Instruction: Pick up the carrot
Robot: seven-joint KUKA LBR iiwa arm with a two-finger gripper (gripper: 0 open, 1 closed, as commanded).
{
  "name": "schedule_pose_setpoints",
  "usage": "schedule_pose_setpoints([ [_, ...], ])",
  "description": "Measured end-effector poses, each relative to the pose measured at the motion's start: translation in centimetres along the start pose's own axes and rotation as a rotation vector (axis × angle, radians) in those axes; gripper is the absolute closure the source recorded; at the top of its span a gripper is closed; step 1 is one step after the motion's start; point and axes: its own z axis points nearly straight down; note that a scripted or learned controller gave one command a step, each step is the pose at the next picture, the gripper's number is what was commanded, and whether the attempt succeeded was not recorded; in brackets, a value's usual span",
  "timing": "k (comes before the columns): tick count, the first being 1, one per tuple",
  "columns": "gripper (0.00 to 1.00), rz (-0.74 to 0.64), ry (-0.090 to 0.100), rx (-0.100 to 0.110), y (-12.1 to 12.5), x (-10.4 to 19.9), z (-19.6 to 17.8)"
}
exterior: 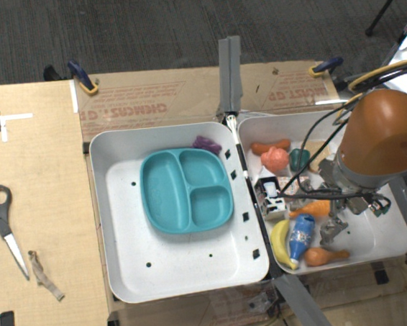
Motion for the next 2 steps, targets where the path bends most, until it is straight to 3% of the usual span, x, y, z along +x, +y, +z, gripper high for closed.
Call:
schedule_pose_setpoints([
  [1,0.00,-0.032,-0.001,0.001,1.1,-1.2,0.0],
  [2,0.00,-0.054,-0.005,0.004,1.8,-0.1,-0.1],
])
